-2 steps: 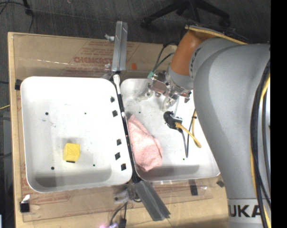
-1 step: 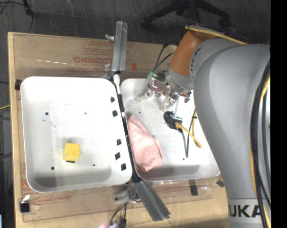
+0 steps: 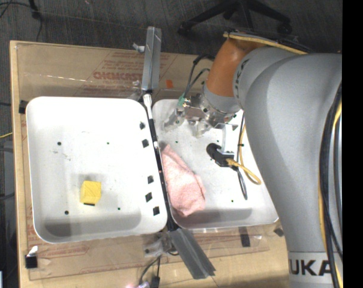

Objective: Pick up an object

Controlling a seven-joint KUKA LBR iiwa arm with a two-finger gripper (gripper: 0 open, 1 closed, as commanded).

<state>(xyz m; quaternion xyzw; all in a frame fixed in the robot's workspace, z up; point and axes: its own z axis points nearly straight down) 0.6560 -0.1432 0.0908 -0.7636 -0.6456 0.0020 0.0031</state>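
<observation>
Two bins are sitting side by side: one yellow block (image 3: 90, 192) is lying in the left bin (image 3: 43, 119), one pink cloth (image 3: 182, 182) in the right bin (image 3: 262, 206), its length running from upper left to lower right; whether the gripper (image 3: 196, 117) is gripping anything, I cannot tell

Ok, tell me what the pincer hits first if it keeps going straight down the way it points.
Most likely the bare floor of the right bin; the pincer points down there. Depth is unclear.
</observation>
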